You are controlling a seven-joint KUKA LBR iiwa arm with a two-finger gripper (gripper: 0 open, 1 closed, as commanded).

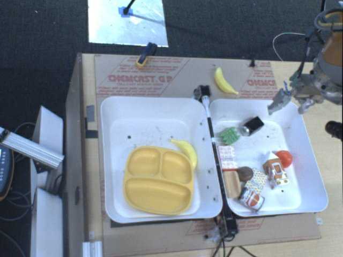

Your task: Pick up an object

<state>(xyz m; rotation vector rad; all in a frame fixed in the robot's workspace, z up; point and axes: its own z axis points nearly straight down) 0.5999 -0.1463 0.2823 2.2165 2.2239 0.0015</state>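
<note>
The fingers [292, 99] are spread apart, one grey tip near the upper rim of the right bin [311, 143] and the other just outside its far right corner, with nothing between them. They hang above that upper right corner, clear of everything in the bin. Behind them the wrist and the grey arm [329, 63] rise to the right edge of the view, cables looping around it.

Below and to the left in the right bin lie a black block [253, 125] and a green piece [229, 136]. Further down are a red ball [284, 157], a small toy truck [276, 171], a patterned card [227, 157], a can [251, 199] and a tan block [232, 184].

The left bin [123, 116] holds a yellow divided tray [158, 180] with a banana [186, 151] at its upper right edge. A second banana [225, 82] rests on the surface [161, 76] beyond the bins.
</note>
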